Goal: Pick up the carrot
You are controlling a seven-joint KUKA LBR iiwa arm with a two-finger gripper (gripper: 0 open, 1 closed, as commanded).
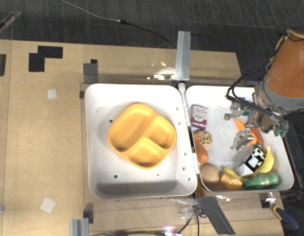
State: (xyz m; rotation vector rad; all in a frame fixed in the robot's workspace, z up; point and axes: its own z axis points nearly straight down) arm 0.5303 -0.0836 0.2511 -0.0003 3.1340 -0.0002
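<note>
Claw (245, 132) poised over the carrot (246, 131) in the right bin (218, 92) near the tabletop's right edge, positioned for grasping; finger state indiscernible.

Arm (289, 70): broad orange band above a grey wrist collar. Black cable loops off the wrist's left side. Gripper (246, 132): bare grey metal, angular brackets and thin fingers, small fittings along its top.
</note>
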